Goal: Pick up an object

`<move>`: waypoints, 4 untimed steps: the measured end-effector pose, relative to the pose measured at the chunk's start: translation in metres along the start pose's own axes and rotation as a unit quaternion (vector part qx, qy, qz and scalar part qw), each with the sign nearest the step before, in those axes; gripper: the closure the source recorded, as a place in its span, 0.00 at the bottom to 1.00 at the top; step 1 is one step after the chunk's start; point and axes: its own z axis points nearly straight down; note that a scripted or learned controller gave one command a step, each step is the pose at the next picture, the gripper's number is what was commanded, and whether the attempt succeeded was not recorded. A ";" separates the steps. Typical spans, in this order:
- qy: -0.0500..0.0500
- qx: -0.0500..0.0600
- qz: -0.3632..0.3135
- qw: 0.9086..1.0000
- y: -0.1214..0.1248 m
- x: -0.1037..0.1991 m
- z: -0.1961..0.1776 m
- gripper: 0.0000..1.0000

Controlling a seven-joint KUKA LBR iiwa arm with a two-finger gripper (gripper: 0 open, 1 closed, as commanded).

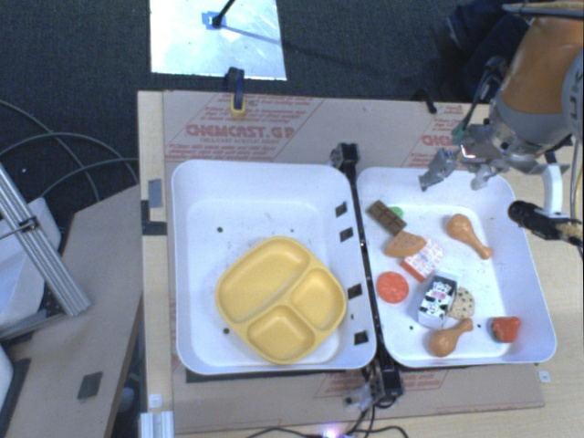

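The right bin (534,286) holds several toy foods. Among them are a brown chocolate bar (385,215), an orange pastry piece (405,244), a chicken drumstick (468,234), a red-and-white packet (422,263), a red disc (393,286), a cow-patterned carton (437,300), a cookie (462,303), a second drumstick (450,338) and a red vegetable (505,328). My gripper (455,178) hangs open over the bin's far rim, above and behind the foods. Nothing sits between its fingers (432,177).
The left bin (196,245) carries a yellow divided plate (281,299). A black divider with clips (358,245) runs between the two bins. A black fitting (538,217) juts in over the right bin's right wall.
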 end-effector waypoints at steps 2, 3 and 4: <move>-0.004 -0.009 0.001 1.000 -0.082 0.026 0.147 0.00; -0.005 -0.012 0.001 1.000 -0.079 0.024 0.134 1.00; -0.005 -0.013 0.001 1.000 -0.079 0.024 0.124 1.00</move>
